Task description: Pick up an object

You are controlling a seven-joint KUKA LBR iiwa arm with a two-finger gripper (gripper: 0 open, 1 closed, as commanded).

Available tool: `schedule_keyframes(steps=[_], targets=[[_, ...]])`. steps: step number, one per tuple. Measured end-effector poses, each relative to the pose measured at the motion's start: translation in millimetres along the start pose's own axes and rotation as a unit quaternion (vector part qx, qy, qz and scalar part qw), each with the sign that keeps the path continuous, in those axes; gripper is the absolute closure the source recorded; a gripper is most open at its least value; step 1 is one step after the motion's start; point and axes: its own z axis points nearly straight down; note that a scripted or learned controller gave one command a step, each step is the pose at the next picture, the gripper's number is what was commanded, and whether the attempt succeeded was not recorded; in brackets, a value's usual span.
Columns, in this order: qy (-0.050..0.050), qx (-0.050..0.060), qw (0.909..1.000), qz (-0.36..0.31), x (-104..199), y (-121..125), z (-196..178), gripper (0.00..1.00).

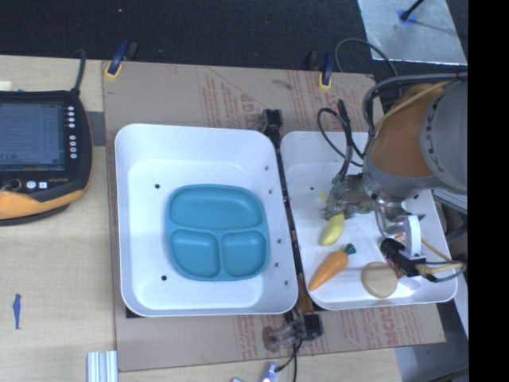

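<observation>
In the right bin (306, 161) lie three toy foods. A yellow piece (333, 229) lies near the middle, an orange carrot (329, 270) with a green top sits in front of it, and a beige round piece (379, 280) rests at the front right. My gripper (342, 203) hangs low in this bin, right at the far end of the yellow piece. The grey arm with its orange band (406, 146) comes in from the right and covers the bin's back right part.
The left bin (135, 213) holds a blue divided plate (216, 231). A teach pendant (40, 153) lies at the far left of the bench. Black cables (338, 126) loop over the back of the right bin.
</observation>
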Motion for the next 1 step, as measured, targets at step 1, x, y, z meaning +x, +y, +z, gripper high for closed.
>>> schedule_keyframes(steps=[1], targets=[[0.002,-0.001,1.0000,0.002,67.9,-9.2,-90.9,1.00]])
